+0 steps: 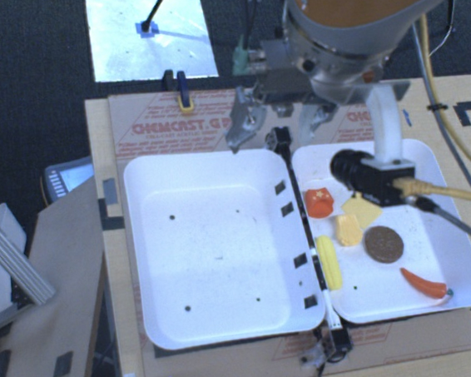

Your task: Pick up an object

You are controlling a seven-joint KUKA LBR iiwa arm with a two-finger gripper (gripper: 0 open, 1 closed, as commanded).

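Camera view, from above and at a slant, shows two shallow white bins side by side on the bench. One is the left bin (213,253), whose floor carries only a few small dark dots. The other is the right bin (462,273), and all the objects lie in it — six, if I count well. I see one red-orange tomato-like piece (319,202) near the divider, one yellow corn cob (329,263) along the divider, one small pale yellow block (349,230), one pale yellow wedge (362,210) like cheese, one brown round cookie (384,244), and one red chili pepper (424,283) near the front corner.

The gripper (283,120) hangs above the back edge of the bins, close to where they meet. Its two grey fingers (241,124) stand apart — open, with nothing between them. One black cylindrical device (366,174) with a yellow cable sits over the back of the right bin.
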